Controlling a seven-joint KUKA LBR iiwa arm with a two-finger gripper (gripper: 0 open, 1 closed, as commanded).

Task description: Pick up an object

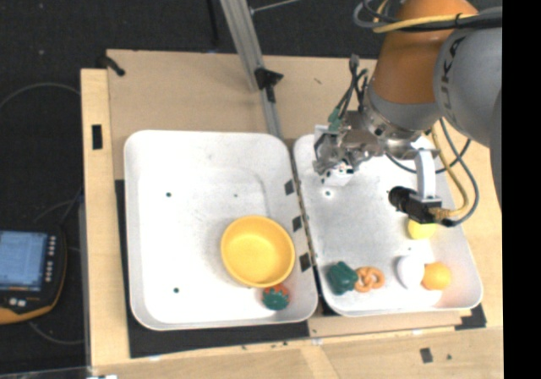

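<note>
Camera view, arm (423,56) reaching from right, gripper (331,162) low over right bin (372,191) upper-left corner, finger state unclear

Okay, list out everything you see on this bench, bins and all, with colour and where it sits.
left bin: 1, white, left half of bench
right bin: 1, white, beside it on the right
bowl: 1, yellow, left bin, near front right
small toy: 1, green and red, left bin, in front of bowl
green object: 1, right bin, front left
pretzel-shaped object: 1, orange, right of it
white object: 1, right bin front
orange ball: 1, front right corner
yellow object: 1, right edge
handheld pendant: 1, far left
arm: 1, grey and orange
gripper: 1, over right bin's back left
</note>
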